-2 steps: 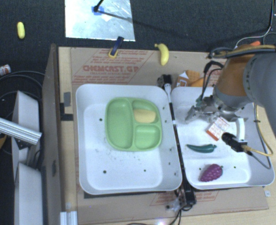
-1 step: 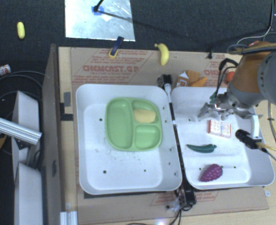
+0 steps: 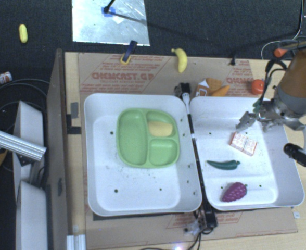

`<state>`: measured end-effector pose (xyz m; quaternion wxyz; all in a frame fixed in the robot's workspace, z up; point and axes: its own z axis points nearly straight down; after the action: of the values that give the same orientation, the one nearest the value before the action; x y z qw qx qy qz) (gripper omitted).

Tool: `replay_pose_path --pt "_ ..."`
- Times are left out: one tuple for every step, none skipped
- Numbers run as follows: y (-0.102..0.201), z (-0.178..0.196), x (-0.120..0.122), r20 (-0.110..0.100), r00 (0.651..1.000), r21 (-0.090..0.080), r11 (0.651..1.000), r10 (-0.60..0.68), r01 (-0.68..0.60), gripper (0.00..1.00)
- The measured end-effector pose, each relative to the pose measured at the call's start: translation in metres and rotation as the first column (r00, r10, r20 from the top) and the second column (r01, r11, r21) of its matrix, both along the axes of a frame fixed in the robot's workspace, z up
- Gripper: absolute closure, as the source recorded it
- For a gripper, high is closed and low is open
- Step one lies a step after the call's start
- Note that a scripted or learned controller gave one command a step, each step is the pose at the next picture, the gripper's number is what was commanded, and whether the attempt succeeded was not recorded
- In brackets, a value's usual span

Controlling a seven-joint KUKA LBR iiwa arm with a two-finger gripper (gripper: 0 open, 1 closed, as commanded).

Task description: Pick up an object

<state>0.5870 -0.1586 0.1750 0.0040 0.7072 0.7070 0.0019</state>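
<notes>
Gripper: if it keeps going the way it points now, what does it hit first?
Likely bare floor of the right bin. The gripper points down-left, above the packet. Depth is unclear from one view, so it may clip that packet instead.

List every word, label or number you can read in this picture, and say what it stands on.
"CHEMCAST GP": red print on the brown board under the bins, above the left bin.
More red print on the board, above the right bin and along its near edge: too blurred to read.
Red-and-white packet in the right bin: markings too small to read.
</notes>
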Motion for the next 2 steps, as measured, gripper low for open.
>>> replay_pose_path --pt "0.018 -0.011 -0.037 -0.010 1.000 0.004 1.000 0.001 -0.001 0.00" --pt "0.039 -0.091 -0.057 -0.013 1.000 0.005 1.000 0.001 -0.001 0.00"
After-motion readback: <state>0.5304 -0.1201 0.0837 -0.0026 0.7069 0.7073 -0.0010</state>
